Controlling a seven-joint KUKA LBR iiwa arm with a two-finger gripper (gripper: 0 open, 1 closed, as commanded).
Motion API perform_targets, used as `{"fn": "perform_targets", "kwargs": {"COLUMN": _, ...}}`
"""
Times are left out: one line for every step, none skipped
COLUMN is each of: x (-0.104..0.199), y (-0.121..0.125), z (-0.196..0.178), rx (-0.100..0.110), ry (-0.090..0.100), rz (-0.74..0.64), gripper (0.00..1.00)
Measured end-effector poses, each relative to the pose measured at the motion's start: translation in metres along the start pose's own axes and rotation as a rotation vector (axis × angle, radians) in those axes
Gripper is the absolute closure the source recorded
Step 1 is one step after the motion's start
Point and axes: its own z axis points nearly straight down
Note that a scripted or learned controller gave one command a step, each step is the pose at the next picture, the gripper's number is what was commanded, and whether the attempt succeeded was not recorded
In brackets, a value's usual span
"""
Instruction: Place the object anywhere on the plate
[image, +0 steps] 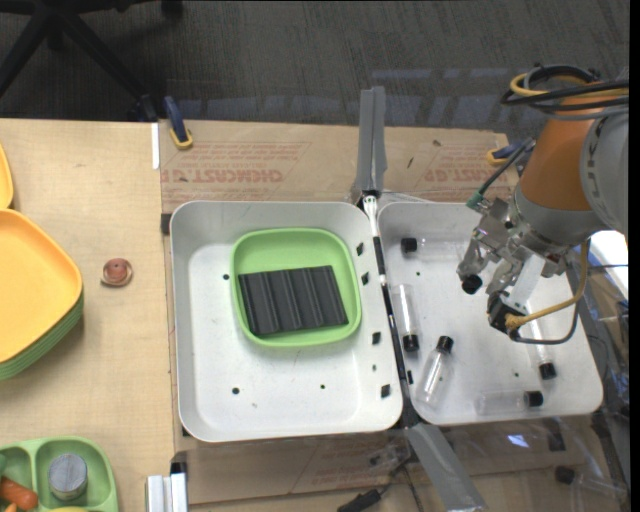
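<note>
Two shallow white bins sit side by side on the bench: the left bin (200, 380) holds a green plate (296, 286) bearing a dark ribbed slab (295, 300), while the right bin (480, 395) lies beneath the grey-and-orange arm (560, 170). Its gripper (490, 285) hangs over the right bin, and whether it is apart or closed cannot be told. The likely object, a small clear vial (437, 362) with a black cap, lies on that bin's floor; it looks light, stiff and slippery, best pinched across its middle.
</note>
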Motion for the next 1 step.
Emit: {"fn": "perform_targets", "kwargs": {"x": 0.0, "y": 0.0001, "z": -0.0001, "rx": 0.0, "ry": 0.0, "rz": 0.0, "gripper": 0.0}}
